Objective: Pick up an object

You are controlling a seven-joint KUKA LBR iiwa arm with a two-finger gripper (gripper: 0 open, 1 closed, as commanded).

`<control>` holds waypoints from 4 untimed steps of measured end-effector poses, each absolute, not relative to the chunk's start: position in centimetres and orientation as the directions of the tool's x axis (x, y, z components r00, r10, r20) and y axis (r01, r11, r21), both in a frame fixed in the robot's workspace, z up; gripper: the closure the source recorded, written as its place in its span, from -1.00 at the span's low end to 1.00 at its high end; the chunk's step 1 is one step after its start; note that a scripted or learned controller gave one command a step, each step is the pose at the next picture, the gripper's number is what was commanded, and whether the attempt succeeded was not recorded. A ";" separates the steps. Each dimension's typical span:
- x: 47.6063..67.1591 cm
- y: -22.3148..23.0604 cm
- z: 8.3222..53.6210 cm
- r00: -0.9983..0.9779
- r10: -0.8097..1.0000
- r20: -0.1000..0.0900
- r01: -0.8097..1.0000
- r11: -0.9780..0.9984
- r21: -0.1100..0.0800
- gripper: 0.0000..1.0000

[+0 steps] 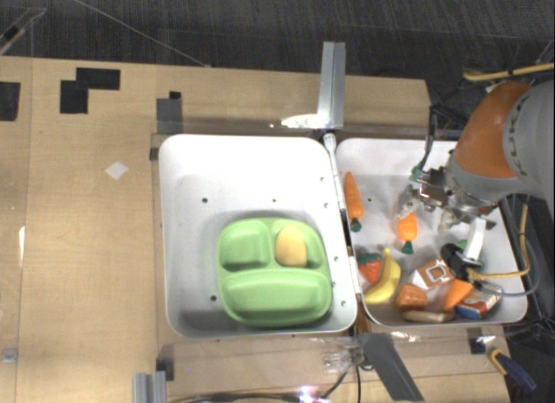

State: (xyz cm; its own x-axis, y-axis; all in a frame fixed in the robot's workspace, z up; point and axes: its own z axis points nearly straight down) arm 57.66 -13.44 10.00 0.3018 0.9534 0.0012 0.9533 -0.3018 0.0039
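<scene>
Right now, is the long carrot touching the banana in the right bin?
Apart. The camera view shows bare white bin floor between the carrot and the banana.

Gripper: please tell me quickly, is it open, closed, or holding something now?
Gripper: cannot be told; it sits over the right bin, near a small orange toy, with nothing visibly between it.

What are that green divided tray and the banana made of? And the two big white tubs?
The green divided tray looks like moulded plastic: uniform colour, rounded edges, a soft sheen. The banana seems a plastic toy, evenly yellow and glossy, though real fruit can't be ruled out. The white tubs look like smooth plastic or painted metal; which one is unclear.
</scene>
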 end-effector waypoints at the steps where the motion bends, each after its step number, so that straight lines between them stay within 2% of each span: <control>1: 57.6 -18.9 9.1 0.030 1.000 -0.003 0.999 -0.030 0.015 -1.00; 2: 58.0 -18.6 10.4 0.028 1.000 0.000 0.999 -0.028 0.023 1.00; 3: 58.2 -18.6 11.6 0.027 1.000 0.000 0.999 -0.027 0.028 1.00; 4: 59.7 -10.8 19.8 0.037 0.999 0.000 0.999 -0.037 0.006 1.00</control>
